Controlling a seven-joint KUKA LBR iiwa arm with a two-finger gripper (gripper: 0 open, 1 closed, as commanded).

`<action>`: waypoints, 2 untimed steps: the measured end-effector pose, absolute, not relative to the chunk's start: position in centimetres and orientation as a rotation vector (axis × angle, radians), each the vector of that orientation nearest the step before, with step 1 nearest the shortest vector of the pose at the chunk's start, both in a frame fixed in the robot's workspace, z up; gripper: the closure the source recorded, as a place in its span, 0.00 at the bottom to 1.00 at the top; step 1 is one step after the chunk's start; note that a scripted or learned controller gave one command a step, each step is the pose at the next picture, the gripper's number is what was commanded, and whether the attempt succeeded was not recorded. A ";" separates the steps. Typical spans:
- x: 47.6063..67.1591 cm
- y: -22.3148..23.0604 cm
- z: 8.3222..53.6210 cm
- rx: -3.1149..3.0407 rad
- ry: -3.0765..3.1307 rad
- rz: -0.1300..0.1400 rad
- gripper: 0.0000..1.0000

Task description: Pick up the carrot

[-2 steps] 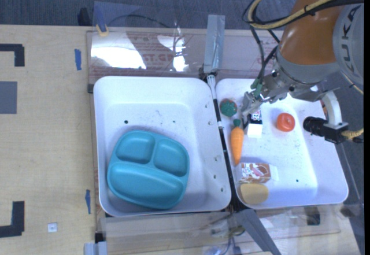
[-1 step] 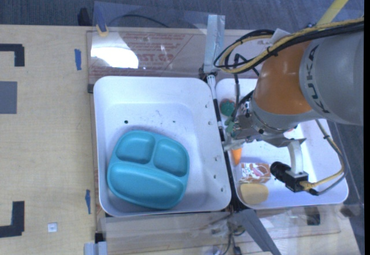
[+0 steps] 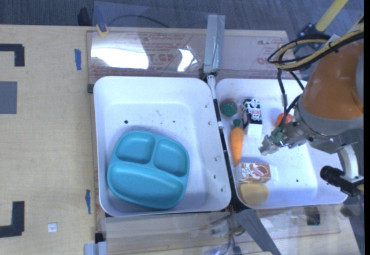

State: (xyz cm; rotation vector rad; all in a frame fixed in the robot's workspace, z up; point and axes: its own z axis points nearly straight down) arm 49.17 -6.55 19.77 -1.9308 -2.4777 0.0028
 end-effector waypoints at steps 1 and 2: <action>48.1 -6.7 25.9 -1.994 -2.435 -0.005 1.00; 48.0 -6.7 25.7 -1.991 -2.431 0.000 0.00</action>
